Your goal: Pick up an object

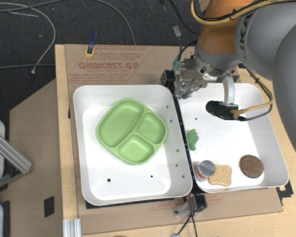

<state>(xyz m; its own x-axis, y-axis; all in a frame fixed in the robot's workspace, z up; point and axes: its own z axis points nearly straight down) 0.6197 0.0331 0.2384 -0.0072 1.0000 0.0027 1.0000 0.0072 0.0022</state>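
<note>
The gripper (186,85) hangs at the right bin's (266,132) 11 o'clock corner; its opening I cannot tell. The green piece (192,138), cookie (251,166), cracker (220,175) lie toward 6 o'clock.

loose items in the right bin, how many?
4. Green piece by the left wall; small grey-red round object and tan cracker-like piece near the front edge; brown disc front right. The arm covers part of the right bin, so more may be hidden.
</note>
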